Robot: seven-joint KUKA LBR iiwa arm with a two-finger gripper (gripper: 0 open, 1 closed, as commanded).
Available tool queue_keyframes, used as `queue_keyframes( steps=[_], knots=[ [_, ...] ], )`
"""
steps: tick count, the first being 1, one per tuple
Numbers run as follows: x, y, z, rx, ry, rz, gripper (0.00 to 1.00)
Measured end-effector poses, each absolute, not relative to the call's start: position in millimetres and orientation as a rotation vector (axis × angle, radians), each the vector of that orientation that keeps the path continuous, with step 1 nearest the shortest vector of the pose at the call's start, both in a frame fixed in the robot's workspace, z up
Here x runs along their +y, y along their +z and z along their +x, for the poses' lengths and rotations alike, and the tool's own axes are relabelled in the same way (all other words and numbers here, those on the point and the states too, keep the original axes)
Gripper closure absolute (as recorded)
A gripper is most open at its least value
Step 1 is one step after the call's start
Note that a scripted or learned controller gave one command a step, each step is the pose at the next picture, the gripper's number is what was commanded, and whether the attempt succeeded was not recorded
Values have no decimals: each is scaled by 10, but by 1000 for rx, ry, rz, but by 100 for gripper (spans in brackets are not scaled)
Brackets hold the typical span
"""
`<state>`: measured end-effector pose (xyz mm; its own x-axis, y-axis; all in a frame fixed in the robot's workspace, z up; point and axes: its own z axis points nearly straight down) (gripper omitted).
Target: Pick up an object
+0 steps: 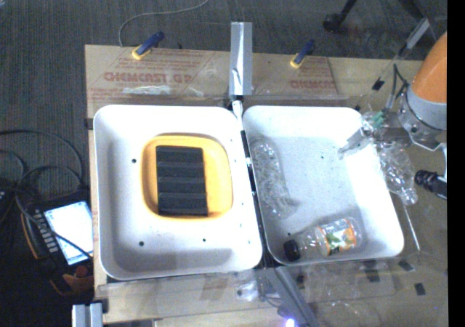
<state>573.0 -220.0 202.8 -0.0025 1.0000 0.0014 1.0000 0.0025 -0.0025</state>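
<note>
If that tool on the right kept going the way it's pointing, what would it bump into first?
Probably the bare white floor of the right bin. The tool slants down and leftward toward it; the bottle lies well aside, though depth is hard to judge.

The arm point(436, 86) is cut off by the right edge, leaving just its orange band and grey wrist. The end effector point(363, 136) is blurred and small against clear plastic wrap point(396, 166); its tips are hard to make out.
</note>
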Motion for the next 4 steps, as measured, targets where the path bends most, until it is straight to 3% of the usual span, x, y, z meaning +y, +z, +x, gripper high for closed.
queue_keyframes(
  steps=[1,2,3,4],
  knots=[
    [-2236,1905,5242,-2321,3,-2116,0],
    [-2231,1992,5252,-2322,1,-2115,100],
    [-1508,1067,4914,-2209,2,-2227,100],
    [-1501,1150,4916,-2209,3,-2225,100]
  ],
)
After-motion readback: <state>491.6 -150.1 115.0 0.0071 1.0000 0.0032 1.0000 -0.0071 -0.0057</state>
